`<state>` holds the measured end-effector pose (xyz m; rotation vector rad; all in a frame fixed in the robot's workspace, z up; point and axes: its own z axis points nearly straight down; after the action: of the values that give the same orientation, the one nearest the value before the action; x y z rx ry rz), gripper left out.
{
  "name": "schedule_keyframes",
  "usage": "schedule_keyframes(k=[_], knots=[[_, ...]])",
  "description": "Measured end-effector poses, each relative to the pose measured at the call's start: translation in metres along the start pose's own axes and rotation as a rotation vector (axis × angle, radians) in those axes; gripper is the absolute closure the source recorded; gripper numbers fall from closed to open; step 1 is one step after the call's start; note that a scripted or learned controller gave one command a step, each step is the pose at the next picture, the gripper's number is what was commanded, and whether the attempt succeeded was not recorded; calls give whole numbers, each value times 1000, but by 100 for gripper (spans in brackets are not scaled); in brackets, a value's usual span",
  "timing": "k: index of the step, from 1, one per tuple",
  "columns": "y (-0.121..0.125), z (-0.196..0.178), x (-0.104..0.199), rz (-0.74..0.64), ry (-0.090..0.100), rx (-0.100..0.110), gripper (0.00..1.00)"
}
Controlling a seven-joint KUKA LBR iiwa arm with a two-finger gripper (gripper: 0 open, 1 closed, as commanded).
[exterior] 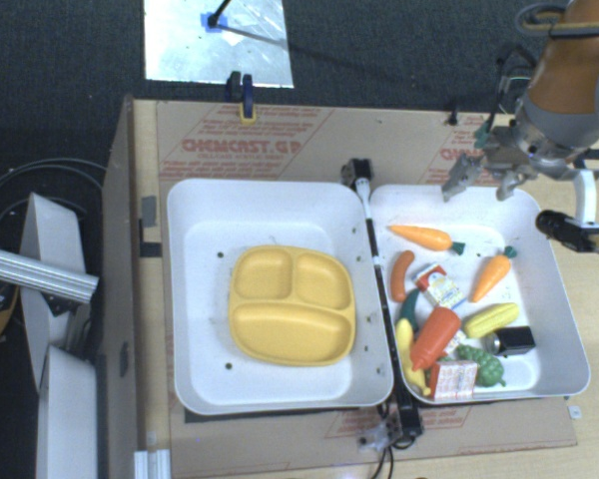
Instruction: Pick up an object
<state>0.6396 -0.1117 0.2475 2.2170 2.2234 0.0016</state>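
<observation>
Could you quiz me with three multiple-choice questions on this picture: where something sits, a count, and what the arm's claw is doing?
1. The yellow divided plastic tray lies in:
A. the left white bin
B. the right white bin
C. the cardboard

2. Orange toy carrots in the right white bin:
A. one
B. three
C. five

3. The end effector is:
A. gripping a carrot
B. open above the right bin's far rim, holding nothing
C. resting on the tray

Answers: 1 A, it fills the left white bin. 2 B, three show. 3 B, fingers spread, nothing between.
</observation>
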Motion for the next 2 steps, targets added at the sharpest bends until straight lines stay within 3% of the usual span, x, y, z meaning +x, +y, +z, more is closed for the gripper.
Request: schedule_keyframes(k=[1, 2], knots=[[-5, 118, -2, 2, 0, 3, 0], [18, 163, 16, -2, 0, 1, 0]])
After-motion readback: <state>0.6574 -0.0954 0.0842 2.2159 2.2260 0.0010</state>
